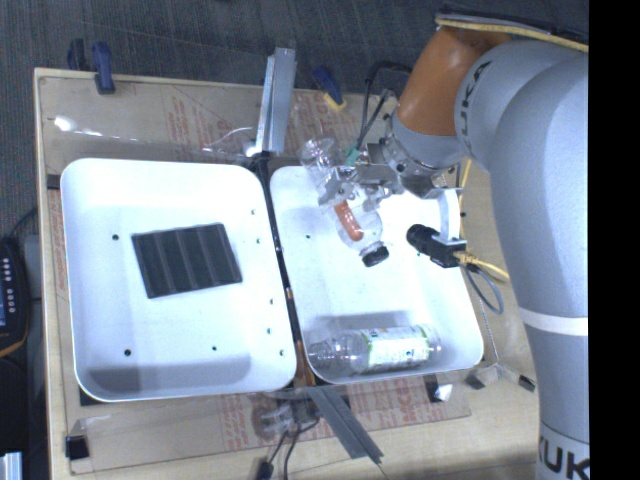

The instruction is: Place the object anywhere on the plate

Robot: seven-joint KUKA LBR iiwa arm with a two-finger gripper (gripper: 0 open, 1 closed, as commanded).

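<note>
Landmark: the dark ribbed plate [187,259], lying flat in the left bin [90,193]. Every place below is called off it.

Gripper: the gripper [352,190] hangs well to the right of the plate and a little further up the view, over the far end of the right bin [455,313].

Grip: can't tell from here whether it is spread or closed on anything, because the metal of the wrist covers that spot.

Task's thing: a small clear bottle [352,220] with an orange label and a black cap. It is tilted, cap end pointing away from the plate, and its upper end runs right up under the gripper. It is well apart from the plate, across the wall between the bins.

Also in play: a larger clear bottle [372,349] on its side, right of the plate and nearer the view's bottom, against the right bin's near wall.

Step in hand: by my reading this is the pick-up, with the carry not yet begun.

Next move calls for: a secure hold first. Then lift clear of the dividing wall, travel left until over the plate, lower, and release there.

Risk: a slick round bottle hanging at a slant could slip loose on the way.
</note>
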